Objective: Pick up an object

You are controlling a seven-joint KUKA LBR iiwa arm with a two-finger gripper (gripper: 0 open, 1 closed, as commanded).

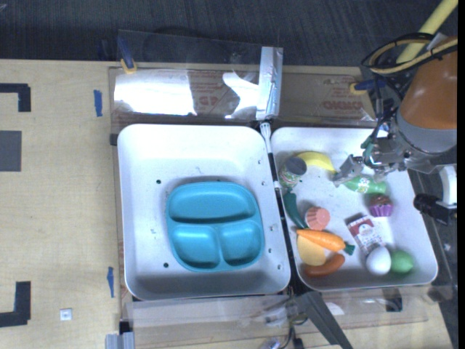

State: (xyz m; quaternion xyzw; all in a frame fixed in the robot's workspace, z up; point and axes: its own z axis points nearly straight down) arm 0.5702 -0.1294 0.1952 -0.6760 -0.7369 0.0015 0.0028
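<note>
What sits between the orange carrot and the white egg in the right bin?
In the camera view, a small red and white packet lies between the carrot and the white egg, slightly above the line joining them, on the right bin floor.

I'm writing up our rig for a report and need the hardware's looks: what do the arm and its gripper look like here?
The grey KUKA arm carries a broad orange band above the wrist. Black and yellow cables loop beside it, and a pale yellow tube slants away toward the top corner. The two-finger gripper is small, built of silver-grey metal with dark fittings. No printed markings are legible.
</note>
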